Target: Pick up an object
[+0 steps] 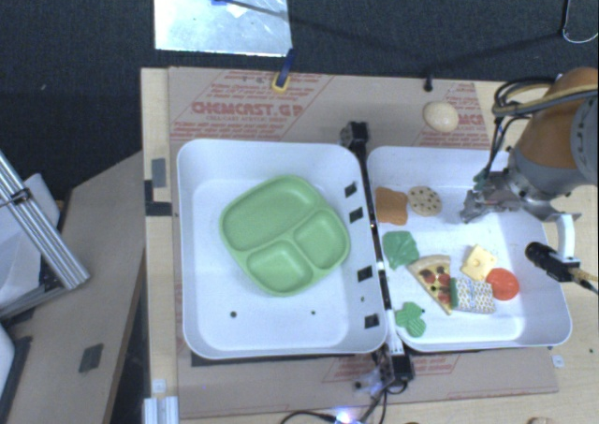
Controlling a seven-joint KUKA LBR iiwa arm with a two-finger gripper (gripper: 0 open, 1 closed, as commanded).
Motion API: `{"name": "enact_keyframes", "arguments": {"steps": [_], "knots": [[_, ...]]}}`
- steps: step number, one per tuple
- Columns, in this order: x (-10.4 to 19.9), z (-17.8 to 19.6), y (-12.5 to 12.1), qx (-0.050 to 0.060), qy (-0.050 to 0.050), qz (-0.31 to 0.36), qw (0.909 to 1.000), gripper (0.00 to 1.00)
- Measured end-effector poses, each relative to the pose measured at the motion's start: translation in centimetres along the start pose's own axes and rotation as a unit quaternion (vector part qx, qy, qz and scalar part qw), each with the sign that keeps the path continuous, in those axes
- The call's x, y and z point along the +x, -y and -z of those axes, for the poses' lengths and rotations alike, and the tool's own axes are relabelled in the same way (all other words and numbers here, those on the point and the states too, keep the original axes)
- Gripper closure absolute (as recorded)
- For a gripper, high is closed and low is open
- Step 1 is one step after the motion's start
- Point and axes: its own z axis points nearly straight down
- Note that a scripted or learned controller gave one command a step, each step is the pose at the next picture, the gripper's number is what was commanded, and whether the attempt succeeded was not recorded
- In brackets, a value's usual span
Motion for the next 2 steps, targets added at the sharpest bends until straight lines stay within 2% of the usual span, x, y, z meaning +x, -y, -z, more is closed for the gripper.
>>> {"name": "enact_keyframes", "arguments": {"steps": [1,2], "knots": [[0.0,6.5,-0.3,0.0,0.0,0.0,1.0,1.0],[0.0,11.0,-0.3,0.0,0.0,0.001,1.0,1.0]]}}
